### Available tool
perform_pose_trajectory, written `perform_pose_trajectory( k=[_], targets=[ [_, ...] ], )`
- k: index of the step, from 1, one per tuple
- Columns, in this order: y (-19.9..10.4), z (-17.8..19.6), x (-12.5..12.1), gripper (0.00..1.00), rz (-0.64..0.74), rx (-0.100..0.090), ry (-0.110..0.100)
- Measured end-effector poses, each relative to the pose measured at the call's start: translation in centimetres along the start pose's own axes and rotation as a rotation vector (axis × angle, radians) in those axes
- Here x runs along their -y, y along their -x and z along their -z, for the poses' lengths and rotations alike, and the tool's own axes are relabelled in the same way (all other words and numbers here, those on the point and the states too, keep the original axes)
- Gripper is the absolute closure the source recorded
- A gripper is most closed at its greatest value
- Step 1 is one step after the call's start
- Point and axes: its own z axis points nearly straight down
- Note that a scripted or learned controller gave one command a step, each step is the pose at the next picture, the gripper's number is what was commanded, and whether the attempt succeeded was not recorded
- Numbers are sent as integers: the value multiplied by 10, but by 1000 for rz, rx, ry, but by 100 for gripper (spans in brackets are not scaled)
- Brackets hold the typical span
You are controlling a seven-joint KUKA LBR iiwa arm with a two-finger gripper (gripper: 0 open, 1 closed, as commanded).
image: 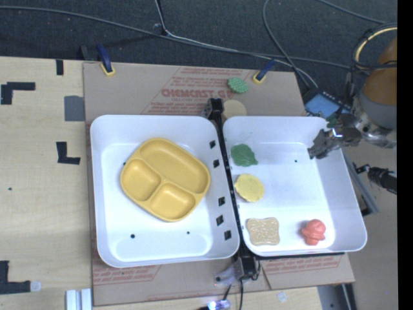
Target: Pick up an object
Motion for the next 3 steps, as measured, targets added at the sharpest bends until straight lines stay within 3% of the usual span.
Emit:
perform_pose_trajectory(
  k=[1, 3],
  targets=[
    [-61, -10, -11, 100, 5, -3, -4],
    [-154, -23, -23, 100, 4, -3, -5]
  ],
)
